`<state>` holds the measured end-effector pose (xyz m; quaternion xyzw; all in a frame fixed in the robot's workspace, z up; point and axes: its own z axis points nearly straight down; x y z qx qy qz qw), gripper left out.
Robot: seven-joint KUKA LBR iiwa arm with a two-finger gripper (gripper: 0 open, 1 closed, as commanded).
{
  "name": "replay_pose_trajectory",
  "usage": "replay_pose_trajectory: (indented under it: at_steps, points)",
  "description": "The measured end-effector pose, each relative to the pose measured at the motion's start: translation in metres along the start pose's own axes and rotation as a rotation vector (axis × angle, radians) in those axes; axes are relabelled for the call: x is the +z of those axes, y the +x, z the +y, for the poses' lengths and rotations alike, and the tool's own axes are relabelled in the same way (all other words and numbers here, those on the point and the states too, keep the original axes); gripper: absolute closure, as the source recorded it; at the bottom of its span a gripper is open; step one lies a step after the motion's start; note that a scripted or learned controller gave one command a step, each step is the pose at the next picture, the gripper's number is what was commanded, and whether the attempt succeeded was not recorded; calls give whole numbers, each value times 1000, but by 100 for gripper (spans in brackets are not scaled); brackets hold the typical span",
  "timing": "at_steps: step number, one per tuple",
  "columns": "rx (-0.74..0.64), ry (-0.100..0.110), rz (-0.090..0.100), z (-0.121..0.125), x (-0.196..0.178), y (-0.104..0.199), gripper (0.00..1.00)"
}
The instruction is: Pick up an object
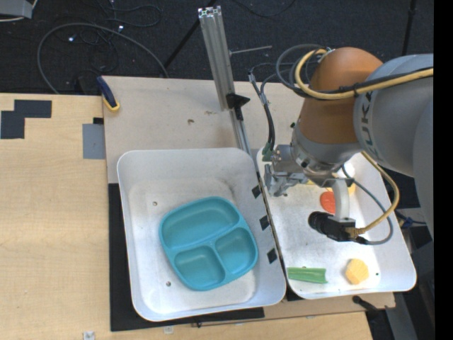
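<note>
This is looking like a robotics lab: a grey industrial arm [396, 112] is reaching over two white bins [141, 190] on a plywood table [49, 211], while loose cables [85, 34] are lying on dark carpet beside an aluminium post [218, 55]

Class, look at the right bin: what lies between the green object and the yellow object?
In the camera view, nothing: bare white bin floor separates the green object from the yellow object.

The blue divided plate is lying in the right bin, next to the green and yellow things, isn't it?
Not quite. The camera view shows the blue divided plate lying in the left bin; the green thing and yellow thing lie in the right bin.
</note>
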<state>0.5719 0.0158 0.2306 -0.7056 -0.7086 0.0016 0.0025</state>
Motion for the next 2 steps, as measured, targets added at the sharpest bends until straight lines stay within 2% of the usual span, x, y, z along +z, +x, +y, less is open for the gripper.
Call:
replay_pose_trajectory:
  at_steps: [1, 2]
  points:
    - [0, -3, -1, 6, 2, 42, 100]
    - [0, -4, -1, 29, 9, 89, 100]
